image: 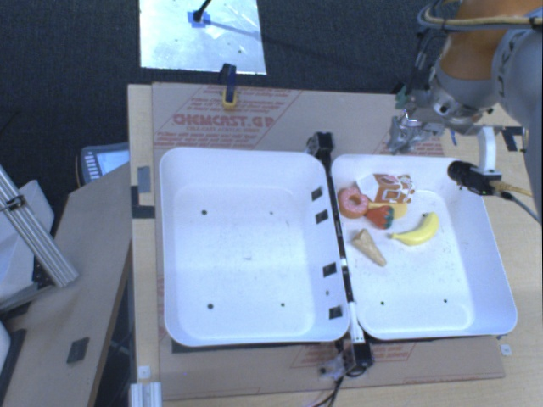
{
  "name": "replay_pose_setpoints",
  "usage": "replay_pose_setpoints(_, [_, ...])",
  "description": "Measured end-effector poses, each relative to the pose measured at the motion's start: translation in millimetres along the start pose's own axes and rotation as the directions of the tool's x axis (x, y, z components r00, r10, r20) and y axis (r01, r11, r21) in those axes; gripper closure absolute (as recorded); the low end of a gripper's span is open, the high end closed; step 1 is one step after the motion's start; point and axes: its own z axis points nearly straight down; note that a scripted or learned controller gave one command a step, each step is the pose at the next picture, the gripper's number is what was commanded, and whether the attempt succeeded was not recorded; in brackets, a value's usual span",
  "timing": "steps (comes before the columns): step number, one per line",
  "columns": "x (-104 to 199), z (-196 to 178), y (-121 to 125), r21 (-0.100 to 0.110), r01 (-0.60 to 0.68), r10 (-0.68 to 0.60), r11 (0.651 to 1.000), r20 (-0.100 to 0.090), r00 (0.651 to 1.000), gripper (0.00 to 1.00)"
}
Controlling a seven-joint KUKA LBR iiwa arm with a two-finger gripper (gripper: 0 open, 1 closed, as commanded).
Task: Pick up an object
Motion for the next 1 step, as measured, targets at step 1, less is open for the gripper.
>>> replay_pose_setpoints(1, [36.7,-121.5,2.2,-0.004,0.001,-0.001,1.0,0.0,1.0,1.0])
